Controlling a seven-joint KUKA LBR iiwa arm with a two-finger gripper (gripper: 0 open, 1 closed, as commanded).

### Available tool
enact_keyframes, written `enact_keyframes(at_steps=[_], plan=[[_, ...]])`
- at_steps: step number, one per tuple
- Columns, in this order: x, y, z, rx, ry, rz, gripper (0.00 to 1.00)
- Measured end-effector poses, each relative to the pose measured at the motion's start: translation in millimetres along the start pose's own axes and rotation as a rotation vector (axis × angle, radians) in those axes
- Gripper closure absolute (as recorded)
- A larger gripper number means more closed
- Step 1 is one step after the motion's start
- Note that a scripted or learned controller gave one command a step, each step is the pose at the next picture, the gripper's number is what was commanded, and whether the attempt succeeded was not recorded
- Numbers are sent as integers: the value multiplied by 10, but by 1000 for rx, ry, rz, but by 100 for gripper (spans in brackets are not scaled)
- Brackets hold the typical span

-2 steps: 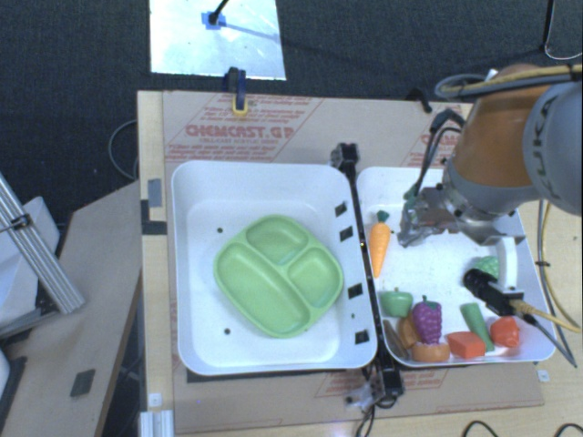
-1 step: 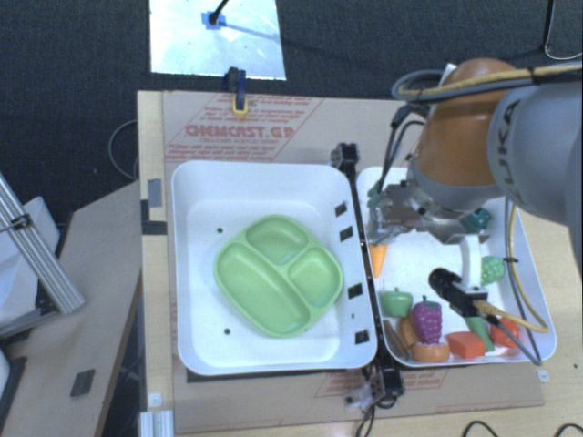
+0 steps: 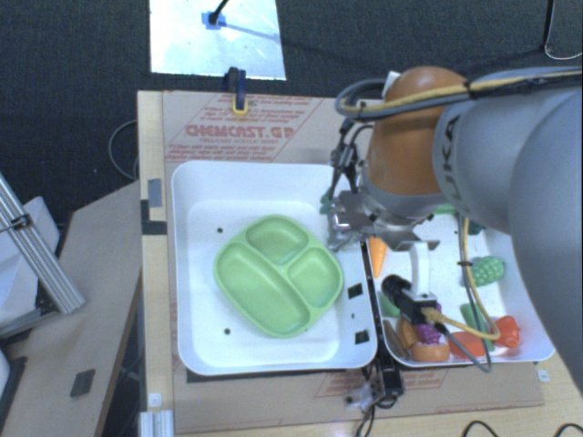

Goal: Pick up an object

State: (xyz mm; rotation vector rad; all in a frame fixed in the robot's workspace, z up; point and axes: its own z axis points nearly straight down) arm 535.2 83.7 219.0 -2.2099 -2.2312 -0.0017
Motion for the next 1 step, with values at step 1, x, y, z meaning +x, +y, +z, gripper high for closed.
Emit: enact_keyframes(at_steps=[1], plan=[[146, 5, 10, -1, -1, 4, 100]])
